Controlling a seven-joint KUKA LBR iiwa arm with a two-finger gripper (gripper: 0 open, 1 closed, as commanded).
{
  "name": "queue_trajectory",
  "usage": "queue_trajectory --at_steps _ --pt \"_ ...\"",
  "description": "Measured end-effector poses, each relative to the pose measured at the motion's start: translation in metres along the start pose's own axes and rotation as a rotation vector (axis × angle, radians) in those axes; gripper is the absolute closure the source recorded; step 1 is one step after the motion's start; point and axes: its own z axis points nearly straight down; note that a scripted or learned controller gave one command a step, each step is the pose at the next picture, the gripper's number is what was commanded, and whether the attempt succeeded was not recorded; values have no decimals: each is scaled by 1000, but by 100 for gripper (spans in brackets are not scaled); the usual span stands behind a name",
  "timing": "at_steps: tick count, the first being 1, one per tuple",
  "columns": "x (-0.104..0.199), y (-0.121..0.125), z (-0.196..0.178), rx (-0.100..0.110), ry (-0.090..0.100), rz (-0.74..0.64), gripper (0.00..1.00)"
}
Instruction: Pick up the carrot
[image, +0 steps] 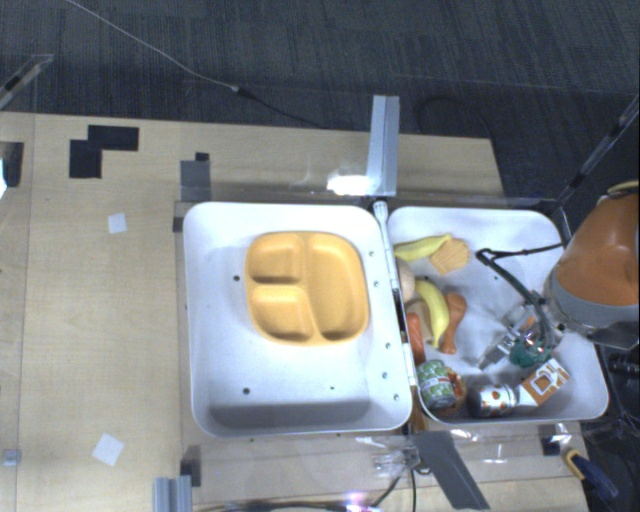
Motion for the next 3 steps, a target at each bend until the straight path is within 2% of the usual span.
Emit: queue_trajectory --at_steps 1,2,3 --pt "5 99 1 -6 3 26 0" --pt "2 99 -12 -8 -4 21 100" --pt "83 147 -110 -2 8 242 100"
